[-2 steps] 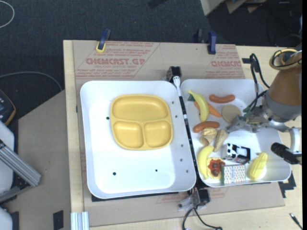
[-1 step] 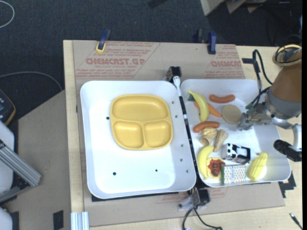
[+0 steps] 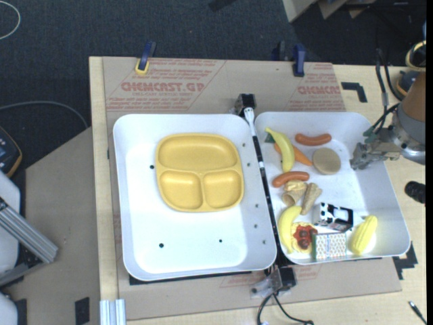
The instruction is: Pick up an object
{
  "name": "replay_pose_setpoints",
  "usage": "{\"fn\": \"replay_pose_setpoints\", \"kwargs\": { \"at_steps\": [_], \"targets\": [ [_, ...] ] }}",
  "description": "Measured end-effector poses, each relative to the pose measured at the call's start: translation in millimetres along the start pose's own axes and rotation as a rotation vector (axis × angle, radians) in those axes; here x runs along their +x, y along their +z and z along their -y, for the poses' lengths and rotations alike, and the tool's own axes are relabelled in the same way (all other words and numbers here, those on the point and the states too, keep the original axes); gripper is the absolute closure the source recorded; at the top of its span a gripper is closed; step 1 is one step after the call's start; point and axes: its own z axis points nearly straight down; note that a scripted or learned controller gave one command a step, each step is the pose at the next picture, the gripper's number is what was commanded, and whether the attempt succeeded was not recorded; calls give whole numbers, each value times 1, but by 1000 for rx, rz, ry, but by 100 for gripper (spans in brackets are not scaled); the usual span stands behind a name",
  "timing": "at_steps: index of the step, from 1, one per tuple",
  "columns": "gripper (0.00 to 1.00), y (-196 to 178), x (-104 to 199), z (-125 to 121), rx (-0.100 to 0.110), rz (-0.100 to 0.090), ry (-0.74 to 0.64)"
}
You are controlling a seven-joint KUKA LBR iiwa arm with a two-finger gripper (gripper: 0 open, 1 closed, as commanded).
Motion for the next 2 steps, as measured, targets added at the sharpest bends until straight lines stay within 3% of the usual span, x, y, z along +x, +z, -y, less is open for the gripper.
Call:
{"fn": "replay_pose_setpoints", "kwargs": {
  "at_steps": [1, 2],
  "targets": [
    [100, -55, 5, 6, 0, -1, -1],
    [100, -70, 5, 5, 3, -2, -1]
  ]
}}
